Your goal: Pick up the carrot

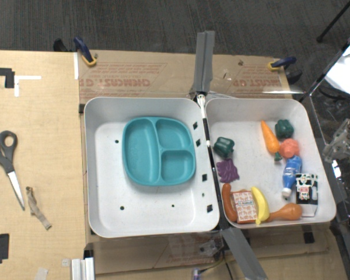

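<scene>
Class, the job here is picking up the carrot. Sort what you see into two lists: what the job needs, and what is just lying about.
Needed for the job:
carrot
right bin

Just lying about:
teal plate
banana
scissors
purple grapes
blue bottle
left bin

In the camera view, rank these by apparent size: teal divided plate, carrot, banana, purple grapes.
1. Teal divided plate, by far the largest.
2. Carrot and banana: similar length, too close to rank.
3. Purple grapes, smallest.
</scene>
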Robot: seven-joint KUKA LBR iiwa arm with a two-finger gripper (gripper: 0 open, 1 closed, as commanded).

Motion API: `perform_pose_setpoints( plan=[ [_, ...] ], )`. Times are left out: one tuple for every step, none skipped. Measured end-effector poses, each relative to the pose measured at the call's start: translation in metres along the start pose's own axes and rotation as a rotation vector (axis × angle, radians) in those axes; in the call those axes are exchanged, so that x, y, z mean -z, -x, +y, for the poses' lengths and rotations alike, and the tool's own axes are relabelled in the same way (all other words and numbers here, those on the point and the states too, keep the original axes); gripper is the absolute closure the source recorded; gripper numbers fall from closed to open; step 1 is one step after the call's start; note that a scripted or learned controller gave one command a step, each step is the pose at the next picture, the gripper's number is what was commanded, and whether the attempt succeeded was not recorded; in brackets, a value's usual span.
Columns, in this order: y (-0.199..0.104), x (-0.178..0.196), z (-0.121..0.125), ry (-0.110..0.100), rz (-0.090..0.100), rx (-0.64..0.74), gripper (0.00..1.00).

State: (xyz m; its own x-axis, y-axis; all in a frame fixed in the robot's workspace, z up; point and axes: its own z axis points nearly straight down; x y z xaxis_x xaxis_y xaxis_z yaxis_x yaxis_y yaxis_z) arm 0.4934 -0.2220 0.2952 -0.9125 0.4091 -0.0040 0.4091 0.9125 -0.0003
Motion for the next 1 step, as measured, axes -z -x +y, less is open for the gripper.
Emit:
perform_pose_setpoints(
  plan=[
    [0.0016, 0.0091, 0.0012, 0.000, -0.004, 0.004, 1.00]
  ],
)
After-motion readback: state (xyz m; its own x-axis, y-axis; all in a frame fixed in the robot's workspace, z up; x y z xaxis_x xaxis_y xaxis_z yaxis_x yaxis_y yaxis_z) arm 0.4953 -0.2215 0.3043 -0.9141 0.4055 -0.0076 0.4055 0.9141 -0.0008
